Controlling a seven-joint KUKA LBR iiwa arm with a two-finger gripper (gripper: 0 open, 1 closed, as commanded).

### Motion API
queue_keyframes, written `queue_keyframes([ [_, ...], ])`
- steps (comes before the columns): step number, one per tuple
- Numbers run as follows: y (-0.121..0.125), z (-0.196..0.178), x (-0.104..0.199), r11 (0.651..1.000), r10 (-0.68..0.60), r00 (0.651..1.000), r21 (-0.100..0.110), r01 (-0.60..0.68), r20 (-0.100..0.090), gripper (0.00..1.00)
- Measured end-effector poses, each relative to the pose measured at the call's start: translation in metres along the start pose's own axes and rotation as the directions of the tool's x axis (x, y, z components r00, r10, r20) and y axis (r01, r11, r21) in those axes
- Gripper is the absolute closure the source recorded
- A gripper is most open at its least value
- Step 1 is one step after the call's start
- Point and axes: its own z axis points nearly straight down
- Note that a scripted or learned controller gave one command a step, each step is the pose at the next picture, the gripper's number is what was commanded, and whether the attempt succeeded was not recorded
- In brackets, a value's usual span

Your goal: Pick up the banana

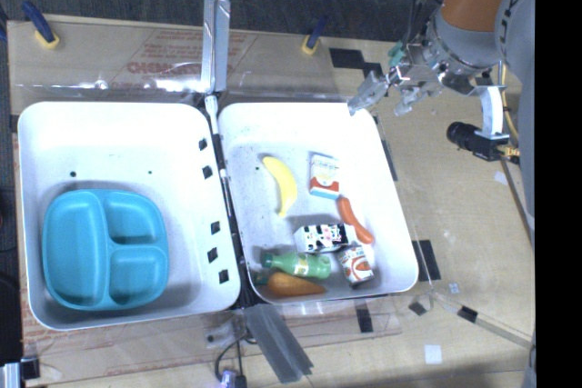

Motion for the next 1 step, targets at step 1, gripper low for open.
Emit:
queue_keyframes([
  [1, 0.0000, 0.0000, 0.0000, 1.000, 0.000, 1.000, 0.000, 0.000, 0.000, 0.00],
])
